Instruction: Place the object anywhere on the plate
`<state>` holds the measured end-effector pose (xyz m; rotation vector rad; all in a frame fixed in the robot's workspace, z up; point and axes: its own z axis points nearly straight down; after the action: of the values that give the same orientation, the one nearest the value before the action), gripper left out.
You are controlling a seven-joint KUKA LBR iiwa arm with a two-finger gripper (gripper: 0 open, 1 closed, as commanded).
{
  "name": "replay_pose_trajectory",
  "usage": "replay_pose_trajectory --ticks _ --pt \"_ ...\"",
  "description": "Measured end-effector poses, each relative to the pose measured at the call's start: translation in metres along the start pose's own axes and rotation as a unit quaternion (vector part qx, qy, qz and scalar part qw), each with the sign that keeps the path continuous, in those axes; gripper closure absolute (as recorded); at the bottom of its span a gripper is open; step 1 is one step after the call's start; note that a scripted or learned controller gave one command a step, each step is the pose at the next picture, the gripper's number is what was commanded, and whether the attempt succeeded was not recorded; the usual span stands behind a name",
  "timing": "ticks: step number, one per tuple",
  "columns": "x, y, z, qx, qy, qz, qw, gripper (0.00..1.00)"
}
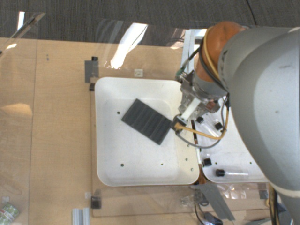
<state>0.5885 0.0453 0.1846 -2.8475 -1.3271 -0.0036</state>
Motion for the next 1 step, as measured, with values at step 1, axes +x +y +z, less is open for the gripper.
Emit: replay_pose_trajectory --ticks 1 --pt "-0.0002 0.0002 -0.0001 0.000 0.000 0.000 1.0000 0.00"
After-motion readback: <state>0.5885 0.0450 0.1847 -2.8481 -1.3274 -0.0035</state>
